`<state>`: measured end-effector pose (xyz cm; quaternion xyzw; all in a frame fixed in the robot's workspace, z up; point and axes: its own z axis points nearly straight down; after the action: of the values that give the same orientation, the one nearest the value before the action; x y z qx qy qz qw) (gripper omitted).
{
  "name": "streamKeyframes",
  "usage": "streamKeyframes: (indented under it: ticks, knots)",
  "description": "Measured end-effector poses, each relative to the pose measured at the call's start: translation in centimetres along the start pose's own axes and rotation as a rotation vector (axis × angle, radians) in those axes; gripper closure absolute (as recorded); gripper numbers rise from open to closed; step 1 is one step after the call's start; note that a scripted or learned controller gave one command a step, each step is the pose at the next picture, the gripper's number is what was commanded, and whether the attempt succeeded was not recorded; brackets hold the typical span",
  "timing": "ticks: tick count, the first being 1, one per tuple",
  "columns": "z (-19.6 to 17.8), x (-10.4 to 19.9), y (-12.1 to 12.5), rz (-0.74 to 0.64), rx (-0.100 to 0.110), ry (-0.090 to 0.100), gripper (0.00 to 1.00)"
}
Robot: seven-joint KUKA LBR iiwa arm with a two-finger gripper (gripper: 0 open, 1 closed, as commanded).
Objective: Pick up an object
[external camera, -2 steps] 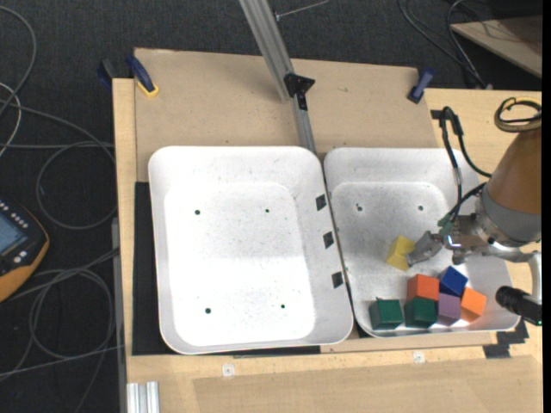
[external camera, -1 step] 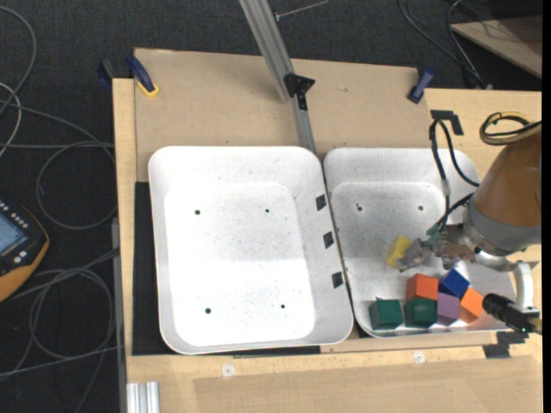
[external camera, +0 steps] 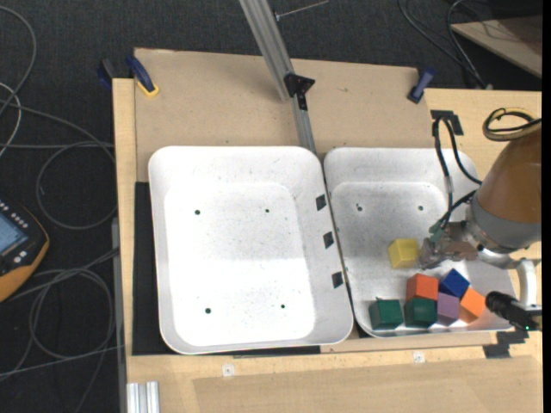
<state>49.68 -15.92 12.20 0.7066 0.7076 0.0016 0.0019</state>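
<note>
Green blocks (external camera: 403, 313) sit at the near edge of your right bin (external camera: 379, 188), packed with the orange, purple and blue ones, maybe because they slid there. Your hand (external camera: 446, 249) hangs just beside the yellow block (external camera: 403, 253); I cannot tell its grip. Both bins rest on a tan counter (external camera: 215, 101) over dark carpet with cables.

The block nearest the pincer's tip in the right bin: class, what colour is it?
Yellow. The block shows best in the camera view, just left of the pincer.
</note>
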Motion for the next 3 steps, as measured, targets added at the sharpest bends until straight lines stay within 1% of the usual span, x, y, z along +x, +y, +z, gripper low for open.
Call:
streamKeyframes:
  ticks: [1,2,3]
  knots:
    - [-6.3,0.0,0.6,0.000,-0.003,-0.002,1.00]
    - [-12.5,0.2,0.2,-0.001,-0.004,-0.002,1.00]
    - [-12.9,0.3,0.3,0.000,0.002,-0.001,1.00]
